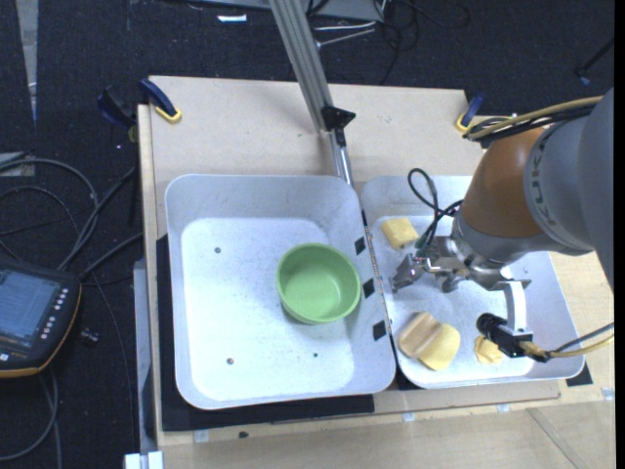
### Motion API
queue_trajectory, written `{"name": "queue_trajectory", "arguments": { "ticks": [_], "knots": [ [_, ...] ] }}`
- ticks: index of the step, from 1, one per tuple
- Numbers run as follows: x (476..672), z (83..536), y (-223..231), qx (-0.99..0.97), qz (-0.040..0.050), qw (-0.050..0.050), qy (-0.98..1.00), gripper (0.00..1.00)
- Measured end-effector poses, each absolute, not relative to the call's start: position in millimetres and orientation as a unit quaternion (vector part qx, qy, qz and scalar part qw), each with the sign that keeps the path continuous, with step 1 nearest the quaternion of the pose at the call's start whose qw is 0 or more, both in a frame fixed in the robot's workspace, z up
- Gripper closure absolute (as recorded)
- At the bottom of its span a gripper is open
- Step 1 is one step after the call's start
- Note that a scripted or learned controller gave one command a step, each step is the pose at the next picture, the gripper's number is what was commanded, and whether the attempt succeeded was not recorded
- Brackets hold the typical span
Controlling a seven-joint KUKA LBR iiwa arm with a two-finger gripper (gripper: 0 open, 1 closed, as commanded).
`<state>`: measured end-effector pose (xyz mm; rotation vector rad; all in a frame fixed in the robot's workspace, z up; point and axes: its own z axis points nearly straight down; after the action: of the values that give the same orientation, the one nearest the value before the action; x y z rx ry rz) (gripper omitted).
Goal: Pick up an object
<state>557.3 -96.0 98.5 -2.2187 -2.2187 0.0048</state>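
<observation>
Yellow foam pieces (430,340) lie at the right bin's (562,291) near edge, a smaller yellow piece (488,351) beside them. Above them the gripper (407,274) hovers with fingers spread, pinching nothing. Farther back rests another yellow block (397,232). A green bowl (317,282) sits in the left bin (225,262).

Robotics lab: plywood bench (244,125) clamped at corners, two white bins (195,262) on it, grey-orange industrial arm (547,184), loose cables (59,179) over dark carpet, teach pendant (29,320) on floor, aluminium camera pole (303,57).
</observation>
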Motion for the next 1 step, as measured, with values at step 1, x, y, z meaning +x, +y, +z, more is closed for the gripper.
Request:
{"name": "queue_trajectory", "arguments": {
  "ticks": [1],
  "knots": [
    [558.7, 111.2, -96.2, -0.707, -0.0001, 0.000, -0.707, 1.00]
  ]
}}
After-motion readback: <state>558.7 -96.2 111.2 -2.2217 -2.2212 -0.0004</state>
